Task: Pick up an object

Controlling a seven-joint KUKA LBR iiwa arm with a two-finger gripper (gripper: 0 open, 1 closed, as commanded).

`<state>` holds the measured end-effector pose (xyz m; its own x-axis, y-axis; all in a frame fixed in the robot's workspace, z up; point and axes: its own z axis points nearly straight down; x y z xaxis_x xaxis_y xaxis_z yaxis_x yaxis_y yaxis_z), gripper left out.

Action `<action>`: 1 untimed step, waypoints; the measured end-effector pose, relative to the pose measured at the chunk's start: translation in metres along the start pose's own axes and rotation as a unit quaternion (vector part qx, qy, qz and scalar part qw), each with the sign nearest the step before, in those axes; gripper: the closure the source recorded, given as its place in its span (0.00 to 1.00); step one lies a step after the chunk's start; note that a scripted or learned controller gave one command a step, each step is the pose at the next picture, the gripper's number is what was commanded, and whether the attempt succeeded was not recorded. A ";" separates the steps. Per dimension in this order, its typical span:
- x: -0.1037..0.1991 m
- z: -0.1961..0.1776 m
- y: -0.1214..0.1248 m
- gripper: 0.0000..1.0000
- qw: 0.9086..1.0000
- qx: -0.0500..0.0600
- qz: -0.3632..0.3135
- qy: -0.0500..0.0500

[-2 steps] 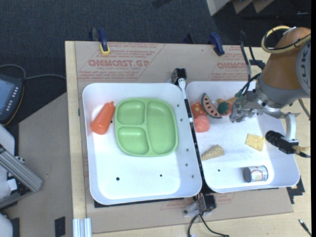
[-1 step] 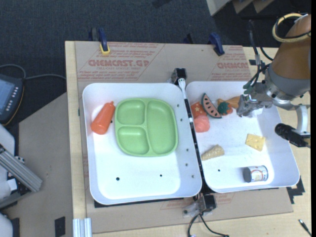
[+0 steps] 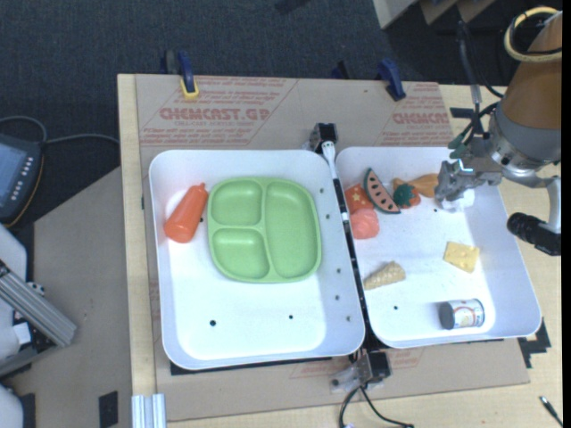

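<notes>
While the arm (image 3: 531,87) reaches in from the upper right of the frame, the pincer (image 3: 453,188) sits low over the upper part of the right bin (image 3: 508,275), close to that bin's back wall. Finger spacing: cannot tell, the tips blur against the white floor of the bin; nothing can be made out between them.

Camera view, right bin. Nearest candidate is a small orange piece (image 3: 426,185), just beside the pincer toward frame left, possibly touching. Past it, further left, a green-and-orange toy (image 3: 406,193), then a watermelon slice (image 3: 384,192) with its long axis running from upper left to lower right, then a red-orange piece (image 3: 359,199) and a pink cup (image 3: 364,226) hard against the divider. Below the pincer, well apart: a yellow cheese block (image 3: 461,256); a pale wedge (image 3: 384,275) at lower left of it; a small can (image 3: 461,314) lying on its side near the front wall, long axis left-right.

Camera view, left bin (image 3: 178,266). Green divided plate (image 3: 265,229) at centre, orange bottle (image 3: 186,213) tilted beside its left edge. Both far across the divider.

Judgement: the move turns on the orange piece lying immediately frame-left of the pincer; a short shift left and a drop would put it in reach. The crowding of neighbours on that side risks a grasp that takes two things, or none
</notes>
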<state>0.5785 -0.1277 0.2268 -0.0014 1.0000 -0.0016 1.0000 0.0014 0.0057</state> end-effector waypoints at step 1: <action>0.055 0.010 -0.002 1.00 1.000 0.004 -0.002 0.002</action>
<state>0.5768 -0.0727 0.2162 -0.0049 1.0000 0.0017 1.0000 0.0049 -0.0024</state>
